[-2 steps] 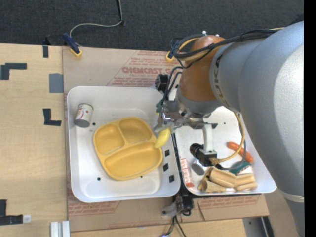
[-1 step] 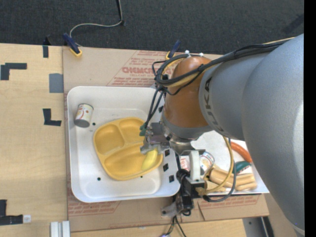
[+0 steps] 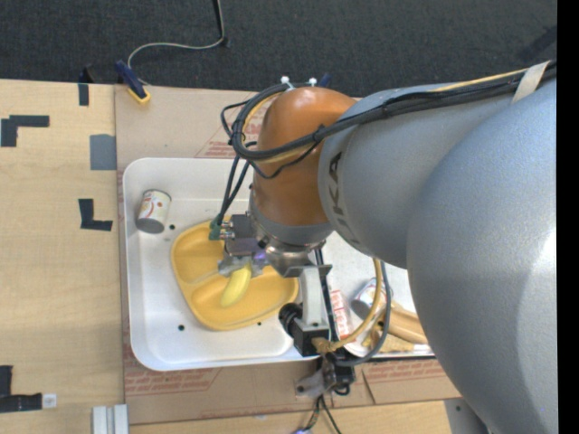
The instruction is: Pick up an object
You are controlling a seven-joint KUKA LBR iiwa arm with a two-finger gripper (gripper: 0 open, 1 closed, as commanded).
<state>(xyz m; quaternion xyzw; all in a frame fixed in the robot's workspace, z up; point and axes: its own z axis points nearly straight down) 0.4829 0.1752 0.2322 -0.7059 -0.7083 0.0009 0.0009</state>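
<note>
Wooden tabletop (image 3: 54,269) lying pale and matte on the left, with dark tape marks stuck across it. Blue and yellow clamp (image 3: 132,80) sitting at the tabletop's far edge, thin grey cable (image 3: 194,34) curling over dark carpet behind it. Shallow white bin (image 3: 149,333), glossy plastic with rounded corners, sitting on cardboard. Small cylindrical can (image 3: 152,211), whitish with a red mark, lying tipped on its side in the bin's far left corner. Yellow plastic container (image 3: 204,265), smooth, shaped like two shallow joined lobes, lying open near the bin's middle. Yellow banana (image 3: 236,287), short, curved and smooth, resting inside the container. Gripper (image 3: 242,262) hanging right above the banana, grey metal with wires; can't tell how it's set. Orange glossy band and bulky grey arm (image 3: 452,224) covering the right side.
</note>
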